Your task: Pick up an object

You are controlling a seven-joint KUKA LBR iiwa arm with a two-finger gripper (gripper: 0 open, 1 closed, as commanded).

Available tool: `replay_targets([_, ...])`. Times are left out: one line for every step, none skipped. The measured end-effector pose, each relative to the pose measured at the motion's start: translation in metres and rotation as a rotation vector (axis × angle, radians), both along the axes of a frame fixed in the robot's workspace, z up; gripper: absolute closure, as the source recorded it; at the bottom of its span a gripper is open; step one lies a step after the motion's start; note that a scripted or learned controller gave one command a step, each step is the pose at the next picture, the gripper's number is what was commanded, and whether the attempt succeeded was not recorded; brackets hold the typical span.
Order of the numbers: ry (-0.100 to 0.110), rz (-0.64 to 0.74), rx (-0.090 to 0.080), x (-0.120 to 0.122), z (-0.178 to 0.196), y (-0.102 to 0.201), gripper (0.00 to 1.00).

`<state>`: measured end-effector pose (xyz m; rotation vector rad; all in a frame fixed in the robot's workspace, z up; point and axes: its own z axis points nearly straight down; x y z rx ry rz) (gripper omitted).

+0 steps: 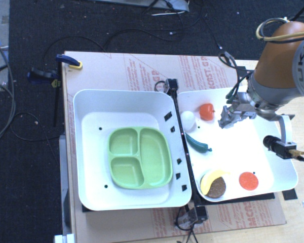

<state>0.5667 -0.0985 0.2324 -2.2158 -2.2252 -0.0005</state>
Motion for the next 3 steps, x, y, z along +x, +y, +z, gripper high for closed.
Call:
replay_targets([0.0, -0.001, 0.0, 0.008, -0.006, 0.044, 1.0])
replay_targets([0.0, -0.001, 0.0, 0.015, -0.014, 0.095, 1.0])
replay_targets([-0.001, 0.0, 0.0, 0.02, -0.001, 0.153, 1.0])
